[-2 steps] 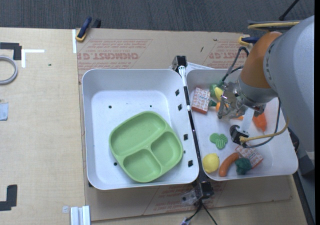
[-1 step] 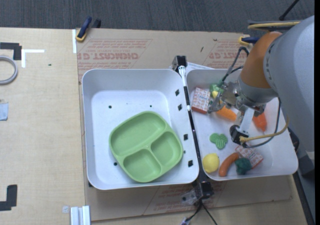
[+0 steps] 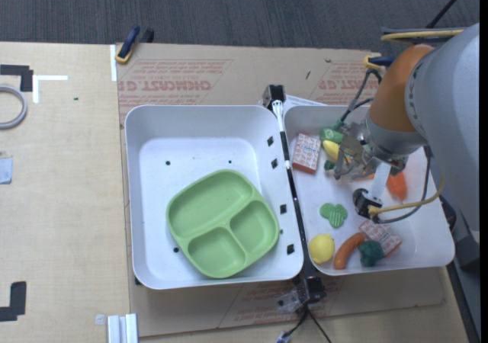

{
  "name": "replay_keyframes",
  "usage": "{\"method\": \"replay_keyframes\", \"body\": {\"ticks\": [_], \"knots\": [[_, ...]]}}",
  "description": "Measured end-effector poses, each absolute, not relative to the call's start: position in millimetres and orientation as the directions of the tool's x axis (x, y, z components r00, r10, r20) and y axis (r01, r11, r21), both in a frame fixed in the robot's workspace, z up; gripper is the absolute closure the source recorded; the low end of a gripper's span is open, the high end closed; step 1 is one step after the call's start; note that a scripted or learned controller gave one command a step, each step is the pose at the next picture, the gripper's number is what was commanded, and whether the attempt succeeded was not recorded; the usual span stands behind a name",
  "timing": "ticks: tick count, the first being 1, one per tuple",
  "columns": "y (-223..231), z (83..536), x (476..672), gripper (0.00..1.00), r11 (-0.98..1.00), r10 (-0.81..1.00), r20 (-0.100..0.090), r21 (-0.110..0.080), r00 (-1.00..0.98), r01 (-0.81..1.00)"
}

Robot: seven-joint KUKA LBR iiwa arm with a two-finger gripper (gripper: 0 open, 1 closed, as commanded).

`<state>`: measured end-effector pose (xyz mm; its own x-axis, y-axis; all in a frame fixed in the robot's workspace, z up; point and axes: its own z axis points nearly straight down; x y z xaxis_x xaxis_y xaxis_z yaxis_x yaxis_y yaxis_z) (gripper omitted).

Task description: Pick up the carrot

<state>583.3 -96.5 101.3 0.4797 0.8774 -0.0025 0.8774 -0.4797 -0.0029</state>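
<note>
In the right bin [image 3: 427, 254], a short orange carrot [image 3: 396, 184] lies near the right wall, partly hidden behind the arm's wrist. My gripper [image 3: 349, 166] hangs low over the middle of that bin, just left of the carrot and next to a yellow and green toy [image 3: 331, 143]. The wrist covers the gripper's tip, and I see nothing held in it.
The right bin also holds a red and white box [image 3: 306, 153], a green leaf-shaped piece [image 3: 333, 214], a lemon [image 3: 322, 247], an orange-red sausage-shaped piece [image 3: 348, 249], a dark green piece [image 3: 371, 253] and a small packet [image 3: 380, 235]. A green divided plate [image 3: 222, 222] lies in the left bin [image 3: 145, 181].
</note>
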Motion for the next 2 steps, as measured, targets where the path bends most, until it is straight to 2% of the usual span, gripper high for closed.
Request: {"method": "replay_keyframes", "body": {"ticks": [1,2], "knots": [[-96.5,101.3,583.3,0.00,-0.480,0.877,-0.003,-0.003,0.480,0.877],[-96.6,110.5,583.2,1.00,-0.478,0.879,-0.004,-0.004,0.478,0.879]]}}
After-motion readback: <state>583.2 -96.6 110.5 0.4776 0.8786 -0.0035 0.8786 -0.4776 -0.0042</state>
